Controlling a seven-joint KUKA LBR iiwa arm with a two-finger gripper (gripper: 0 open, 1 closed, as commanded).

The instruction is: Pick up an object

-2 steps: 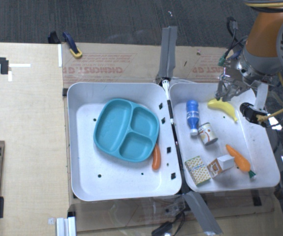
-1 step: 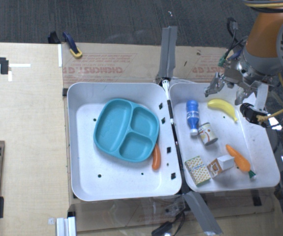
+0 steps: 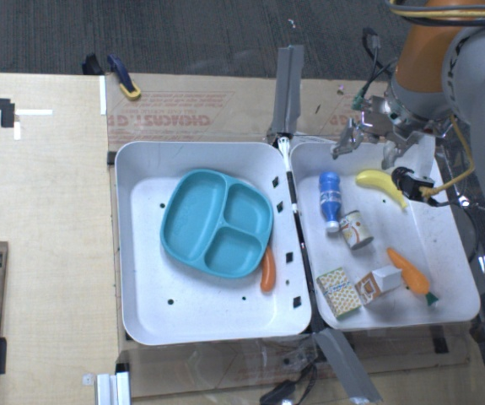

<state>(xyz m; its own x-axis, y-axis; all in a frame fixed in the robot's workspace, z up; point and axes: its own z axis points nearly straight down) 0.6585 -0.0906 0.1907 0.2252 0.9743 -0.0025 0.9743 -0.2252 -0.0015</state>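
Gripper [image 3: 369, 137] is hanging over the back edge of the right bin [image 3: 457, 310], up near the top-right of the view, w/ the grey arm and its orange band right behind it. Fingers look spread apart w/ nothing between them, so it's got no hold on anything atm.

Closest thing to it is the banana [image 3: 380, 185], lying just below and a bit right of the gripper, not touching it. Next to that, toward the bin's left wall, there's a blue bottle [image 3: 331, 196] lying down, and a small can [image 3: 356, 229] tipped over right by the bottle's lower end. Further toward the front: a carrot [image 3: 410, 272] on the right side, a small carton [image 3: 377, 283] just left of it, and a patterned box [image 3: 339, 292] near the front-left corner.

Left bin [image 3: 137, 310] has a teal 3-compartment plate [image 3: 217, 223] sitting roughly mid-bin, w/ an orange sausage-looking thing [image 3: 267, 272] right against its lower-right edge.

Outside the bins, a blue/yellow clamp [image 3: 122, 78] on the bench at the back left.
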